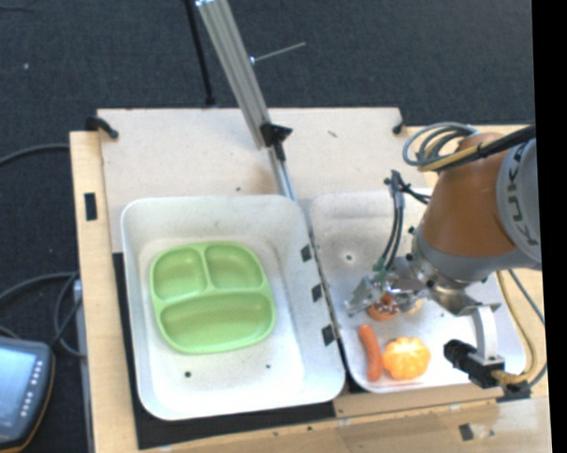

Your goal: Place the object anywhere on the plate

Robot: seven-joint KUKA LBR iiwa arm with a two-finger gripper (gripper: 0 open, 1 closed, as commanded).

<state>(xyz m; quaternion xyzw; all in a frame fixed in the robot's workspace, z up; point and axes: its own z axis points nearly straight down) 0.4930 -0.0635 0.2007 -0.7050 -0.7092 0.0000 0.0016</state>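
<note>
One carrot lies lengthwise toward the bin's near wall — gripper state unclear.

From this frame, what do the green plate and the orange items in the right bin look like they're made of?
Green plate: likely moulded plastic, smooth, soft sheen, three compartments. Carrot and orange fruit: probably plastic toy food, uniform saturated colour; the fruit looks segmented. White bins: seemingly matte plastic.
</note>
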